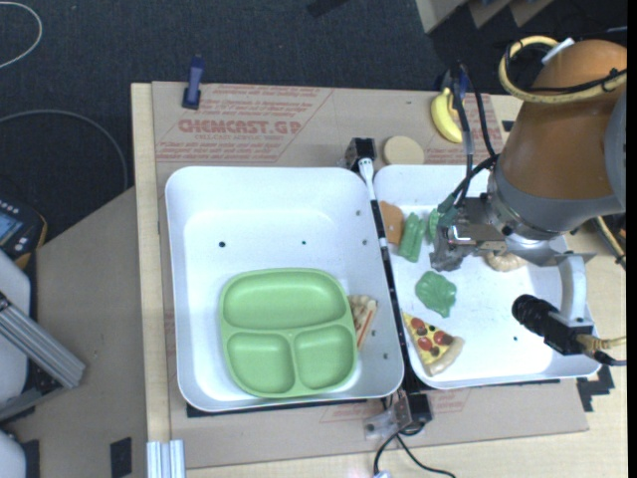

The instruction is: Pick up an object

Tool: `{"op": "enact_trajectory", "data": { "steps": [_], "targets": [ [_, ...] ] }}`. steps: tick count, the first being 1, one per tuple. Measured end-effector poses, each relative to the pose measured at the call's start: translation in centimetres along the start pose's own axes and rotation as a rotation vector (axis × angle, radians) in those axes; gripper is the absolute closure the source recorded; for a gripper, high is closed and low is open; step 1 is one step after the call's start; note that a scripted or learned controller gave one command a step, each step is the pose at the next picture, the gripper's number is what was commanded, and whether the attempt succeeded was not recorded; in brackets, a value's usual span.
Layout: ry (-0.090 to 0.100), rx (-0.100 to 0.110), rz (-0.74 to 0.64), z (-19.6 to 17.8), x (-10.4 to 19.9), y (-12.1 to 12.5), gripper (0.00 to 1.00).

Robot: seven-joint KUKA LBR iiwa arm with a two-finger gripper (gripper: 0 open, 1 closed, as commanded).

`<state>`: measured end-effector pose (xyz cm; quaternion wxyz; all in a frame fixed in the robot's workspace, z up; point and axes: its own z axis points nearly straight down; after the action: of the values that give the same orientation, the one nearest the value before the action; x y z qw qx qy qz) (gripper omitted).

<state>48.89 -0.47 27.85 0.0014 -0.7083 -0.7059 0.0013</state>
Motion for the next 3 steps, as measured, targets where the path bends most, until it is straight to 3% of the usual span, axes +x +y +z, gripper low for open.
{"op": "enact_trajectory", "data": {
  "steps": [1,2,3],
  "targets": [
    [0.001,-0.008,-0.010,-2.1,5.8,-1.0,1.00],
    [-0.001,-0.009,-0.006,-3.0,5.5,-0.9,1.00],
    [0.000,-0.007,-0.009,-2.4,10.7,0.7,1.00]
  ]
}}
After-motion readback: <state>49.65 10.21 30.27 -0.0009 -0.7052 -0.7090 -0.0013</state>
